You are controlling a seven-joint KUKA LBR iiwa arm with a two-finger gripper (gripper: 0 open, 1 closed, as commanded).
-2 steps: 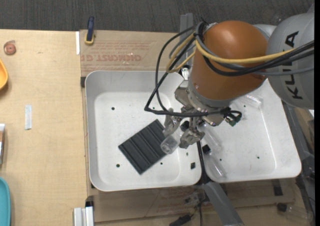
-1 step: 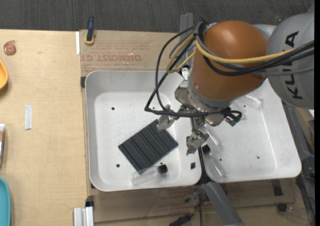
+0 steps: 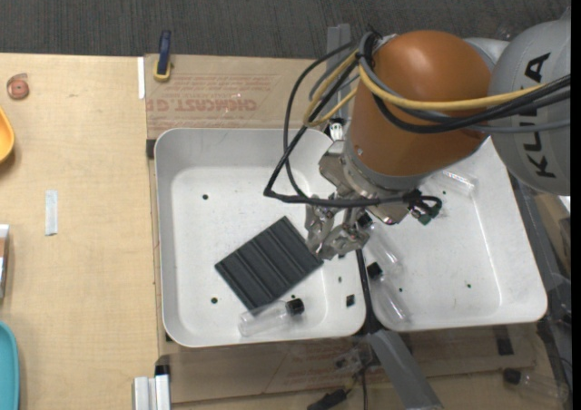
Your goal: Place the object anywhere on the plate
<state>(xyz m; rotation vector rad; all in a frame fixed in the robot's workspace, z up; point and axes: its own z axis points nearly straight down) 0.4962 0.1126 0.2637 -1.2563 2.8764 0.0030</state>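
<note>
Just left of claw (image 3: pixel 334 238), ribbed plate (image 3: pixel 270 261)

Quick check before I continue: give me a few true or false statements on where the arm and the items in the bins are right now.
1. The dark ribbed plate lies in the left bin. True.
2. The gripper hangs over the right bin's far right corner. False: it is near the divide between the bins, by the plate's right edge.
3. A clear tube lies near the left bin's front edge. True.
4. The plate stands upright against a bin wall. False: it lies flat on the bin floor.
5. A small black piece sits on top of the plate. False: it sits on the bin floor just in front of it.
</note>
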